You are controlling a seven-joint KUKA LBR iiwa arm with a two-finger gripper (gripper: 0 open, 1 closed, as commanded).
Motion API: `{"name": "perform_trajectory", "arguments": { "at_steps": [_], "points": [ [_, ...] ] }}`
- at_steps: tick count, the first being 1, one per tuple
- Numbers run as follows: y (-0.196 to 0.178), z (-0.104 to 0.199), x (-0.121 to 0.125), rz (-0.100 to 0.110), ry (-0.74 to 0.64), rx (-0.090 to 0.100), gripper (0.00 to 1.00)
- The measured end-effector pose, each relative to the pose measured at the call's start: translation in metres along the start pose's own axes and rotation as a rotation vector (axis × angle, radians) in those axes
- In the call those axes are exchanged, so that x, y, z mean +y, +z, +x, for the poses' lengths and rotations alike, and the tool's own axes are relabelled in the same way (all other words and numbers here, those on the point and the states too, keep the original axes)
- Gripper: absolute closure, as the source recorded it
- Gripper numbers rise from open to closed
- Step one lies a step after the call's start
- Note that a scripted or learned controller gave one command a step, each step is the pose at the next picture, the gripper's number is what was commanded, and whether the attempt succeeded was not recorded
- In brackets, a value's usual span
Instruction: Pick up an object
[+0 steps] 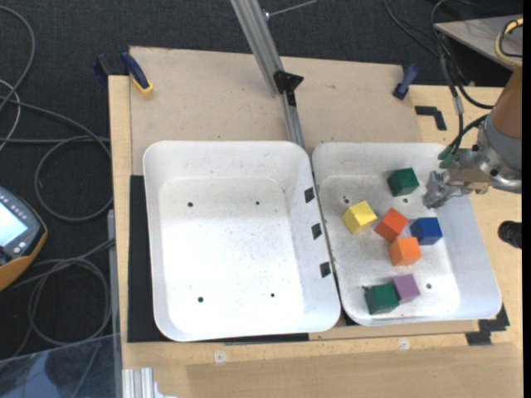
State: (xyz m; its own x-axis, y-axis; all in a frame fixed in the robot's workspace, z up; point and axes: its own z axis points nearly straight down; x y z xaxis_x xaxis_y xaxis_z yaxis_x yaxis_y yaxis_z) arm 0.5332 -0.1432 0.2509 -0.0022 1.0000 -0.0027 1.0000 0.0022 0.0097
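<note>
I'm looking down at the gripper (437,191). It hangs over the right bin (477,301), by its far right side, w/ the grey arm coming in from the right. I can't tell how wide it is, and I see nothing held in it.

Closest thing is the blue cube (427,230). It sits just on the near side of the gripper, a tiny bit left. I think that's the one to go for: the gripper only has to come toward me a little and then go down. The cube looks square, so no long side to line up with, but it sits turned a bit vs the bin wall.

Next closest is the dark green cube (403,181), just left of the gripper and a touch farther back. Also an easy pick.

Going out more: the red cube (392,222) and orange cube (405,249) are left of the blue one and packed close, red & orange almost touching. That could get in the way of a grab. The yellow cube (360,216) is further left. At the near end sit a purple cube (406,287) and a second green cube (382,297), side by side.

The left bin (162,222) is well apart from the gripper.
</note>
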Motion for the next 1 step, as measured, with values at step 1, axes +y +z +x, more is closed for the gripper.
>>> {"name": "perform_trajectory", "arguments": {
  "at_steps": [1],
  "points": [
    [-0.0213,-0.0002,0.0012,0.005,0.000,0.001,1.00]
  ]
}}
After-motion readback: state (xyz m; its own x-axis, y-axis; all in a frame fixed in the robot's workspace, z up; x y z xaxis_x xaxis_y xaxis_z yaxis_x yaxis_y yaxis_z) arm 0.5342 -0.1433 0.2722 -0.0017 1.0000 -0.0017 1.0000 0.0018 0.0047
